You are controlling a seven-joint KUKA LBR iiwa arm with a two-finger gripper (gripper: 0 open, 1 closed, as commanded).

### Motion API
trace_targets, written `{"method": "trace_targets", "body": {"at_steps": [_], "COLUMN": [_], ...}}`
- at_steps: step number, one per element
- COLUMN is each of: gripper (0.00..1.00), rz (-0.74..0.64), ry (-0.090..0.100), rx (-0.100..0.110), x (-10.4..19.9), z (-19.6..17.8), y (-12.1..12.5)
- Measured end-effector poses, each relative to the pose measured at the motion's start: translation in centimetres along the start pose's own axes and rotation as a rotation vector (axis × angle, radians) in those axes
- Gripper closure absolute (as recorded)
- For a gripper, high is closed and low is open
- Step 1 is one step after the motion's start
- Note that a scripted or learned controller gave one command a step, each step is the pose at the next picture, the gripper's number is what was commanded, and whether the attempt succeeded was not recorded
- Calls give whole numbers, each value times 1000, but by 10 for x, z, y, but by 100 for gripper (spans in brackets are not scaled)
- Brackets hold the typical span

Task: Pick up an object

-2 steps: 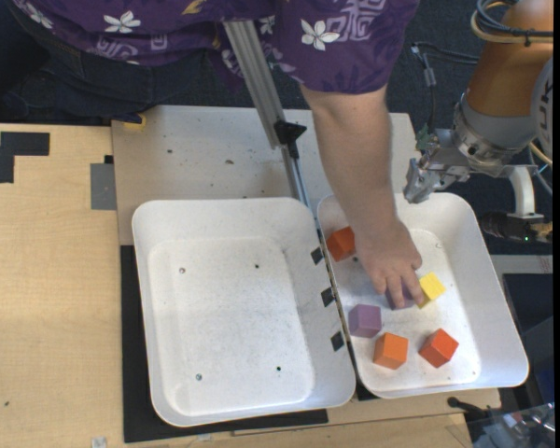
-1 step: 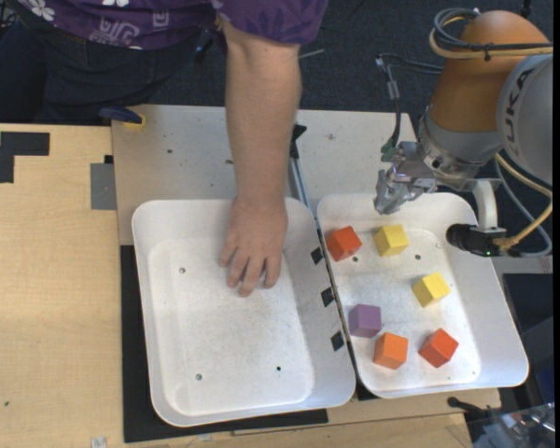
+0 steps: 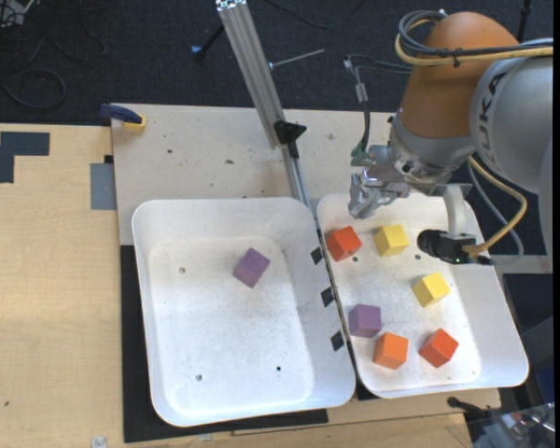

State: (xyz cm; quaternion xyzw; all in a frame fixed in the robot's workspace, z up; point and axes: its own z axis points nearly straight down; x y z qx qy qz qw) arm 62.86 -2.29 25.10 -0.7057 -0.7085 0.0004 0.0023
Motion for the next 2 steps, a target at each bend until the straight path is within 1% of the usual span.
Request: {"method": "trace_targets", "body": {"at_steps": [1, 2], "gripper": [100, 100], "rz": [0, 0], "ry": [-1, -1], "rx": [2, 1], "x": [47, 98], "z": [18, 11], "y": [-13, -23]}}
